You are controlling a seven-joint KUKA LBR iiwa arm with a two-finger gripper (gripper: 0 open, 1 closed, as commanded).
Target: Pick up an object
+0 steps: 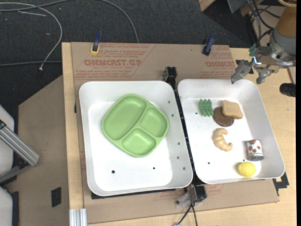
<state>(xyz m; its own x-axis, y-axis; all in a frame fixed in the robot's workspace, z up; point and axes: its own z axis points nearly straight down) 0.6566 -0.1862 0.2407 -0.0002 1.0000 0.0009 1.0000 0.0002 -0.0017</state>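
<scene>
The right bin [263, 102] holds a green ridged block [205, 107], a tan bread slice [232, 109] leaning on a brown round cookie [223, 118], a croissant [222, 139], a small can [254, 149] and a yellow lemon [247, 169]. My gripper [250, 73] hangs over the bin's far edge, above and right of the bread slice, with its two fingers spread apart and nothing between them. The arm's wrist rises toward the upper right corner.
The left bin [91, 126] carries a green divided plate [135, 125]. Blue clamps [96, 41] [209, 44] hold the cardboard-covered bench at the back. Cables lie on the dark floor behind, and a cardboard box stands at the upper right.
</scene>
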